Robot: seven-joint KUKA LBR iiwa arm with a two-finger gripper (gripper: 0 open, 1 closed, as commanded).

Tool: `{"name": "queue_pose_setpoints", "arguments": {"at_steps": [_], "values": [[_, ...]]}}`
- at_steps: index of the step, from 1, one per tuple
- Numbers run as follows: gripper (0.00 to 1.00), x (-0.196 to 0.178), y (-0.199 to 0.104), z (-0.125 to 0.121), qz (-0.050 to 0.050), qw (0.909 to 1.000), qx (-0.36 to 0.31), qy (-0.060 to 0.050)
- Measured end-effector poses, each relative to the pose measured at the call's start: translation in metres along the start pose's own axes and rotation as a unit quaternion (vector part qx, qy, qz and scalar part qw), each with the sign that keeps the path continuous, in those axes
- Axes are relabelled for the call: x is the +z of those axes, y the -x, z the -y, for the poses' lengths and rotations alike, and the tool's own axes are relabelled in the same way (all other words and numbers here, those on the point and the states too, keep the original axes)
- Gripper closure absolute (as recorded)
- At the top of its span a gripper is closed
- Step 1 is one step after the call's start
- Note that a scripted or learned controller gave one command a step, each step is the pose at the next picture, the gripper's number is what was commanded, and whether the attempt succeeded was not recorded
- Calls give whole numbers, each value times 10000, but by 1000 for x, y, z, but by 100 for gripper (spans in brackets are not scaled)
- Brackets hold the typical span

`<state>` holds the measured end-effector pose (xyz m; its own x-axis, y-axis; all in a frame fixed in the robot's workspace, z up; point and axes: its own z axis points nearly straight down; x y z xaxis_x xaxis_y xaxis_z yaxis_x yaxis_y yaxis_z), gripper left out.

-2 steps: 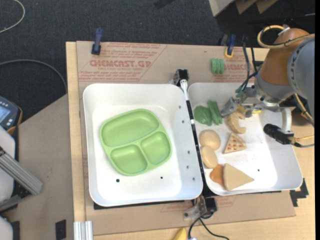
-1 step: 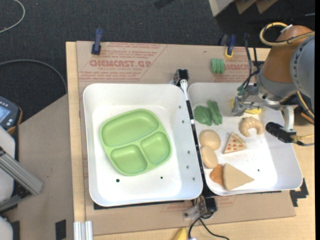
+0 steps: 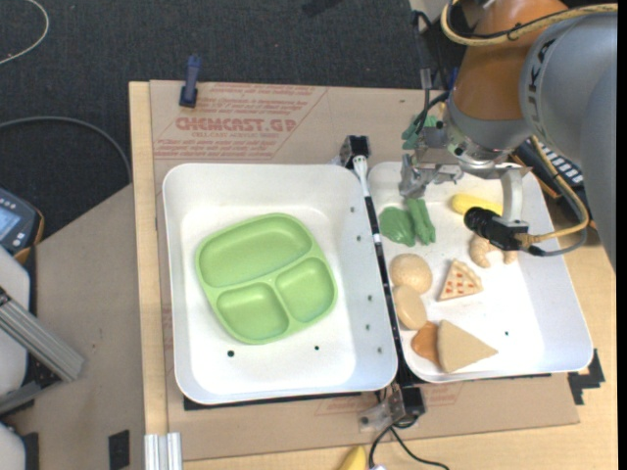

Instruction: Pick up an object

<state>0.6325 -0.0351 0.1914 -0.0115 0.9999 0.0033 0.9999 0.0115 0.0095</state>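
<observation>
The right bin [image 3: 549, 311] holds several toy foods. A green leafy vegetable [image 3: 407, 225] lies at its upper left, and my gripper [image 3: 421, 182] hangs just above the far end of that vegetable. A yellow piece [image 3: 475, 204] lies right of the gripper. Lower down are a pizza slice [image 3: 458, 282], a round tan roll [image 3: 411, 272], a pale oval piece [image 3: 409, 309], a small orange piece [image 3: 424, 342] and a tan wedge [image 3: 467, 347]. A small beige piece [image 3: 482, 253] lies near the bin's middle.
The left bin [image 3: 186, 204] holds a green divided plate [image 3: 265, 277]. A black divider bar [image 3: 370, 233] runs between the bins. The arm's orange band [image 3: 500, 57] and a black fitting with a cable [image 3: 495, 228] overhang the right bin's upper part.
</observation>
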Motion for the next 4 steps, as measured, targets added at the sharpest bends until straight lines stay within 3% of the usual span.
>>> {"name": "queue_pose_setpoints", "arguments": {"at_steps": [1, 2, 3, 4], "values": [[100, -79, -104, 48, -1, 10000, 11, -20], [100, -115, -184, 59, -2, 10000, 10, -24], [100, -75, -262, 121, 14, 10000, 15, -88], [100, -257, -258, 80, -19, 10000, 48, 55]]}}
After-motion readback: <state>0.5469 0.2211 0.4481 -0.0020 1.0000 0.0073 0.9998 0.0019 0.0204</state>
